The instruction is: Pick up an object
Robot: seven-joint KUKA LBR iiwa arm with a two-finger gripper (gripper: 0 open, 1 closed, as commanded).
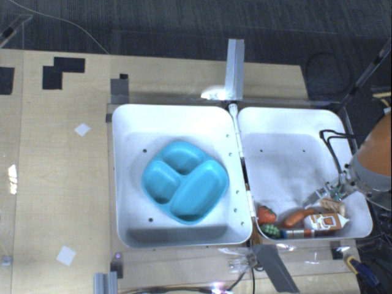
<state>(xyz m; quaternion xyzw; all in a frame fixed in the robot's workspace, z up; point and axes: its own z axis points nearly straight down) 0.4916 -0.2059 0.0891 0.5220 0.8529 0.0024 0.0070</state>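
two bins sit side by side: the left bin point(128, 133) holds a blue tray point(184, 181) with three hollows, lying flat near its middle, and the right bin point(282, 139) has its objects heaped in the near corner (likely slid there, since the floor looks to dip that way). among them are a carton point(324, 222), an orange sausage-like piece point(294, 216), and a red and green piece point(267, 216) against the dividing wall. the gripper point(327, 193) hangs low just above the carton, reaching in from the right. its fingers point(317, 195) look slightly apart with nothing between them. my guess is it is set for a grab at the carton, the nearest thing.
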